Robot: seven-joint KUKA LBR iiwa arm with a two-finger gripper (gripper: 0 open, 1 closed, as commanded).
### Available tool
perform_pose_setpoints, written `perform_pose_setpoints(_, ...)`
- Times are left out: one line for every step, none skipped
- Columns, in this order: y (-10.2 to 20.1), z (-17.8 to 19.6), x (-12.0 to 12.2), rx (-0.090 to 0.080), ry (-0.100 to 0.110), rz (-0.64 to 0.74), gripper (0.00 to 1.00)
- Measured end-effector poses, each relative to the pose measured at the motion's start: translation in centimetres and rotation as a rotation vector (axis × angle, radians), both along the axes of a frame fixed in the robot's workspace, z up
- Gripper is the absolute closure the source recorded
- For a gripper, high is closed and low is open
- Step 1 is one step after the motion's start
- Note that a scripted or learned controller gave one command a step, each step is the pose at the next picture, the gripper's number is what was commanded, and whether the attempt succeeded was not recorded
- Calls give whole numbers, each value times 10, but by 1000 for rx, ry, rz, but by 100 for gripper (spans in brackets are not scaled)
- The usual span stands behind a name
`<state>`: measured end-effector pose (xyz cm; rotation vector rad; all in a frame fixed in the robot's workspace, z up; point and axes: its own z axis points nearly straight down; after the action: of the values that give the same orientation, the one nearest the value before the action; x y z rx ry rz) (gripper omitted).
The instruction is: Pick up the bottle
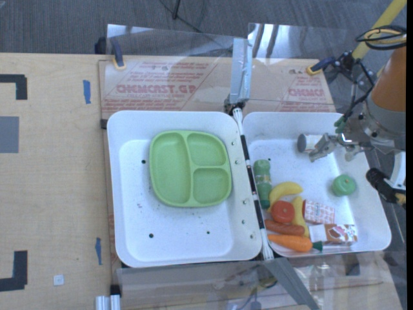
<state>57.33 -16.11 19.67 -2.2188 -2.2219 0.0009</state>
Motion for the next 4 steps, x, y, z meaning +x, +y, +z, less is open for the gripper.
perform_pose_setpoints(-42,-58,-33,-1,-1,-39,0)
perform_pose_setpoints(-47,-101,-41,0,-5,-36,0)
perform_pose_setpoints(-49,-92,-41,-2,-5,-40,100)
perform_pose_setpoints(31,1,-42,-1,-2,-228,100)
